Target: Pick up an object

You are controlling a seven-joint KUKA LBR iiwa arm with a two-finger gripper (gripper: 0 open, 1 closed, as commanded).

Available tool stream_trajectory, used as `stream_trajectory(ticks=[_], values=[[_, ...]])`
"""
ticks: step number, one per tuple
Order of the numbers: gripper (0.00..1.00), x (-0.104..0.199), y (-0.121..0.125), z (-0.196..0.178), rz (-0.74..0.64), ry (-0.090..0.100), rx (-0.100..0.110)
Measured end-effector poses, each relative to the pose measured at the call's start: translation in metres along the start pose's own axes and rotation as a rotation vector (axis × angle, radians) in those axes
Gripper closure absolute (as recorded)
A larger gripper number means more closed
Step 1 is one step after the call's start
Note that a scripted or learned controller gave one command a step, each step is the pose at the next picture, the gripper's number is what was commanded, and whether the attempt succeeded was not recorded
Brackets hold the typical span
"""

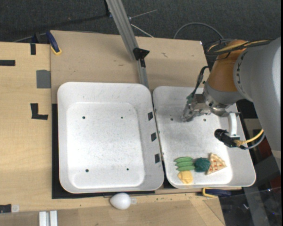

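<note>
Four toys hug right bin's front edge | middle bare

The bench is seen from one fixed camera above, at a slant; both bins are framed.

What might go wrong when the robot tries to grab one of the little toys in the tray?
1. The tool sits near the far end of the right bin, apart from the toys, so a grab here would likely catch nothing.
2. The green pod, dark green lump, yellow piece and pizza slice are bunched close together, so it might knock one while grabbing another.
3. They lie close to the bin's near rim, which could get in the way.
</note>
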State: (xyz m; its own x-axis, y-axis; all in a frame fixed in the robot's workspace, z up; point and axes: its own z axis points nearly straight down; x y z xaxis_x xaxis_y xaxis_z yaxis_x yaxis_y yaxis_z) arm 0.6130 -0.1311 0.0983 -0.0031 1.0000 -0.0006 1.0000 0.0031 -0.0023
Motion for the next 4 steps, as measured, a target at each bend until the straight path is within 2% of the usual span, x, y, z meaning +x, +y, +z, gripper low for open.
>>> stream_trajectory(ticks=[1,2,3,4], values=[[1.0,-0.003,0.0,-0.043,0.002,0.0,-0.004],[1.0,-0.008,-0.004,-0.104,0.002,-0.001,-0.007],[1.0,-0.005,0.002,-0.148,0.001,0.0,-0.006],[1.0,0.038,0.006,-0.146,-0.002,0.002,-0.001]])
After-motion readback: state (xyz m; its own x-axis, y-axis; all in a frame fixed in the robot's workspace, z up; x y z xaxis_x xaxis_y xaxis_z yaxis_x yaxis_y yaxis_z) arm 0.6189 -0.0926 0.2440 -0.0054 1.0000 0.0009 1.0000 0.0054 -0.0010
